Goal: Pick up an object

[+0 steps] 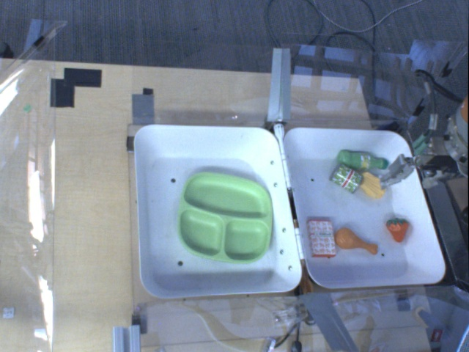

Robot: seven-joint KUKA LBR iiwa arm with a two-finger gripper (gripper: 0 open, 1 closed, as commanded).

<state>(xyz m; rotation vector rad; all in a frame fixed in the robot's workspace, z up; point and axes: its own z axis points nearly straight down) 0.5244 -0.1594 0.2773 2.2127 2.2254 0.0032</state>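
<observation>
The right bin (421,266) holds several small toy foods. A green bottle (363,160) lies at the back, with a green can (346,178) and a yellow piece (372,189) just in front of it. A pink box (321,238), a brown drumstick (355,240) and a red strawberry (397,229) lie nearer the front. My gripper (396,173) reaches in low from the right edge, its tip right beside the yellow piece and the bottle's end. Nothing is visibly lifted.
The left bin (150,196) holds a green divided plate (224,216). A metal post (279,86) stands behind the seam between the bins. Cables run over the floor at the back right. Bare bin floor lies at the right bin's front right corner.
</observation>
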